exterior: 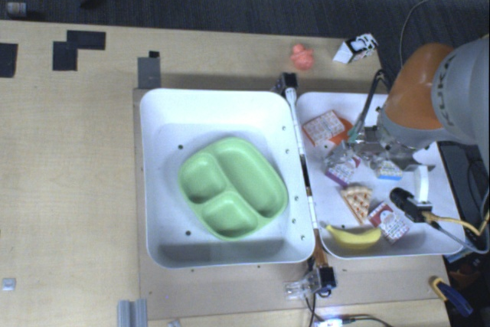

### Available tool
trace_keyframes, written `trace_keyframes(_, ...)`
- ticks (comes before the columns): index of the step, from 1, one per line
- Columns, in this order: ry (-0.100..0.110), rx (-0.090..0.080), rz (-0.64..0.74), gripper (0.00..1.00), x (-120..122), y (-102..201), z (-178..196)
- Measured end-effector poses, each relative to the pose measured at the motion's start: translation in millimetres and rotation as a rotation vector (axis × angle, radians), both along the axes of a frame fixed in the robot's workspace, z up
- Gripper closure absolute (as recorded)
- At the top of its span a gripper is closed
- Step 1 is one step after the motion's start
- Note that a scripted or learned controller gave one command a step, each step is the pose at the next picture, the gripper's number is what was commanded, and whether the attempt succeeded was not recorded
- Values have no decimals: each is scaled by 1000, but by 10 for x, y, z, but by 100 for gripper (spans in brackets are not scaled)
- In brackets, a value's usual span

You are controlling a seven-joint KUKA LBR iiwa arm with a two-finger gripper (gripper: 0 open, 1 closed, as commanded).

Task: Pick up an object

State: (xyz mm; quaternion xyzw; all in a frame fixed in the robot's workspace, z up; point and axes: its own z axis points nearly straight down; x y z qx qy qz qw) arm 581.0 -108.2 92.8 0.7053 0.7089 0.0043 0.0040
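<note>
Big grey arm (pixel 463 92) coming in from the right, bent low. Orange band (pixel 417 88) just above the wrist. Pincer (pixel 366 153) pointing down and left, hanging low. Too blurry to tell about the tips.

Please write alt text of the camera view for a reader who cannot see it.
A grey robot arm reaches from the right into the right bin, which holds a banana and small packets. The left bin holds a green divided plate.
</note>
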Motion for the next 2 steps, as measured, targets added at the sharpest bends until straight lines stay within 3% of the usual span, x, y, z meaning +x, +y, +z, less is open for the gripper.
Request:
trace_keyframes(1,-9,-1,-1,100,26,2,125)
trace_keyframes(2,-7,-1,-1,0,19,3,117)
